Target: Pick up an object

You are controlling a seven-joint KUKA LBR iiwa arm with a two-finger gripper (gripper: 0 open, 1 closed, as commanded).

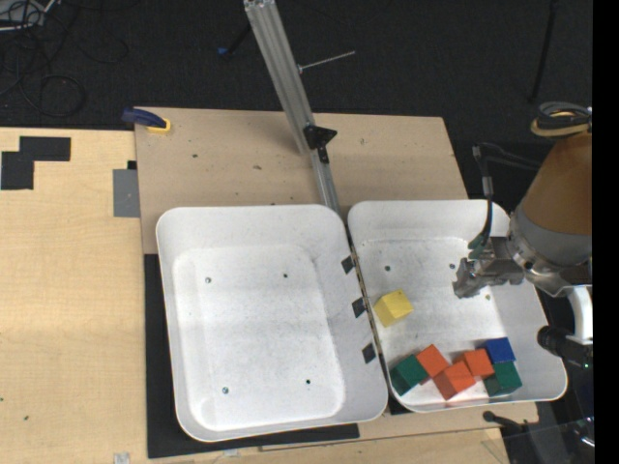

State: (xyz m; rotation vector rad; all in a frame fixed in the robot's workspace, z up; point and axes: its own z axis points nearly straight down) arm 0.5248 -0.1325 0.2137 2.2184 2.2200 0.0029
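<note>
The arm's end effector [471, 280] hangs over the right bin [426, 222]; whether it is wide or narrow cannot be told. A yellow block [394, 306] lies apart near the divider, while orange, green and blue blocks [462, 368] cluster at the bin's near edge.

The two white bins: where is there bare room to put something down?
The left bin has a bare floor throughout. In the right bin, the far half is free, from the yellow block up to the rim. Its near edge is crowded with orange, green and blue blocks; the end effector hangs at its right.
</note>
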